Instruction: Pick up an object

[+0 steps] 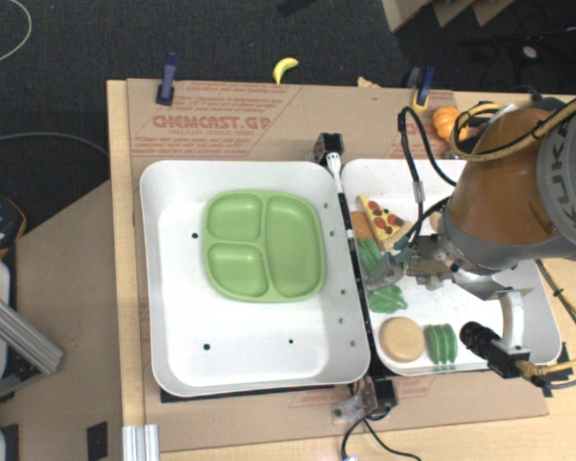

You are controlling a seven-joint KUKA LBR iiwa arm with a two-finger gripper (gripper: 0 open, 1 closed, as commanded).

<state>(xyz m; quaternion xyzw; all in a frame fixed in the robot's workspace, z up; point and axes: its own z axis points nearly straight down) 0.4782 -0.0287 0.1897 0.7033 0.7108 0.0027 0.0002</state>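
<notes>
Fingers (396, 265) blurred among green toy pieces (376, 277); right bin (547, 325) largely behind the arm (504, 195).

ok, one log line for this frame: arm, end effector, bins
arm: over right bin | end effector: low among green toy food pieces | left bin: green divided plastic plate | grasp: unconfirmed

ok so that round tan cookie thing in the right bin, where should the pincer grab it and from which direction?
The round tan piece lies flat near the front edge of the right bin, so coming straight down from above looks best. I'd close across its rim on the far-to-near line, since the green ridged piece sits right against its right side and the bin wall is close on its left.
</notes>
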